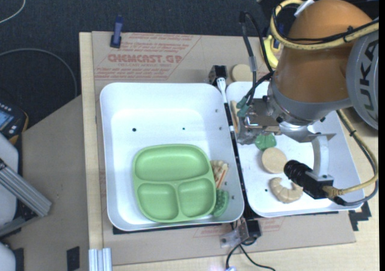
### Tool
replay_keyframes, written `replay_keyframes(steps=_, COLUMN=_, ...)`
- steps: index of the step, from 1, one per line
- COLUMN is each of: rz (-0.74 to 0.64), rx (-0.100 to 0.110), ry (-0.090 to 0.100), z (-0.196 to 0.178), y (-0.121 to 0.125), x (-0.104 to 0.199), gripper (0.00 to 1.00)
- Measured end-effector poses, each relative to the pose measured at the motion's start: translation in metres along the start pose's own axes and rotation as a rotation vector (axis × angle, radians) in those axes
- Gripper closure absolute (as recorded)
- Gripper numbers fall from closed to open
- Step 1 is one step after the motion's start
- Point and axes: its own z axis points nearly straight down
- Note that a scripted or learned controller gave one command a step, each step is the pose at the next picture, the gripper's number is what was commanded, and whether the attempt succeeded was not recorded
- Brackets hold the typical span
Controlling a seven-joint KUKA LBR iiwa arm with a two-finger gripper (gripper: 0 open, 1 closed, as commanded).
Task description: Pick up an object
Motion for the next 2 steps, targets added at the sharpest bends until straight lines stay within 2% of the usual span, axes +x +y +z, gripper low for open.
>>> replay_keyframes(steps=1, rz=0.005, rx=-0.017, ry=0.001, z=-0.152, y=0.003, x=0.004, gripper=1.0)
replay_keyframes(steps=2, rz=0.015, rx=0.02, ry=-0.005, z=-0.005, y=-0.003, x=-0.051, gripper=1.0)
